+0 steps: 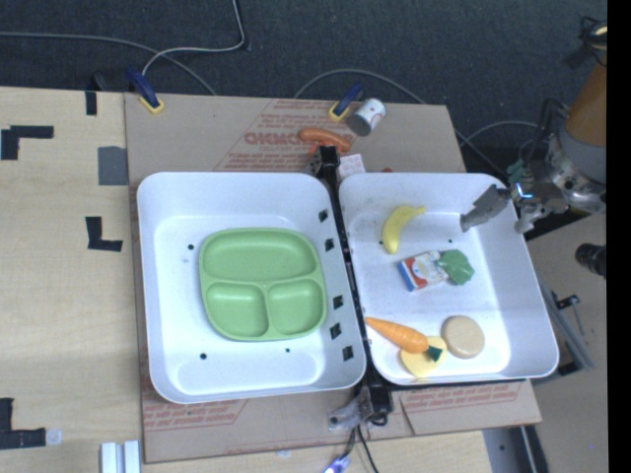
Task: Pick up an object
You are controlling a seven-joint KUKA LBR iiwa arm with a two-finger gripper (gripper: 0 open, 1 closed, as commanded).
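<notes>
Over the right bin's [523,294] far right rim, our gripper [485,208] is hanging at the end of the arm [582,156], which is reaching in from the right. We cannot tell how the gripper is set from this angle, and we are seeing nothing in it.

We are judging the banana [399,227] to be the likeliest target, since it is the nearest thing. It is lying just left of the gripper and a touch toward us, on the bin floor in the far half. Its long axis is running from the upper right, where the tip is pointing toward the gripper, down to the lower left, with a slight curve. We are expecting the coming move to be a short shift left and a descent, with the grasp set across that slanted axis.

Counting the right bin, we are finding one banana, one small carton [424,270] touching one green piece [456,266], one carrot [397,333], one tan round piece [463,336], and one yellow piece [422,363] partly under the carrot's end. The carrot, round piece and yellow piece are sitting close together near the front wall, well apart from the gripper.

In the left bin [158,264] we are counting one green tray [263,284] with three compartments.
</notes>
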